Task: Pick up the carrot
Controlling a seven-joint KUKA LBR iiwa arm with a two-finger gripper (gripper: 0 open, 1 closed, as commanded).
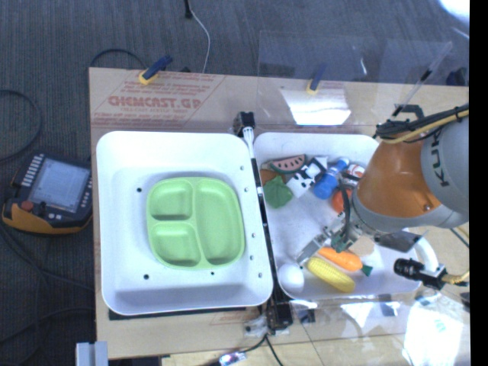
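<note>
Carrot [342,259] lay in right bin [305,221], near its front edge, orange w/ green tip pointing right. Just below it, touching, was yellow corn [330,274]; white egg [290,277] sat at corn's left, in bin's front-left corner. Tool [329,239] hung right over carrot's left end, metal fingers slanting down-left; couldn't tell if open or closed, and nothing seen gripped between them. Arm [400,185] w/ orange band covered bin's right part. Back of bin held watermelon slice [287,162], green leafy piece [277,194] & blue item [326,183]. Left bin [122,227] held green divided plate [195,221]. Both bins sat on table [152,105].
</note>
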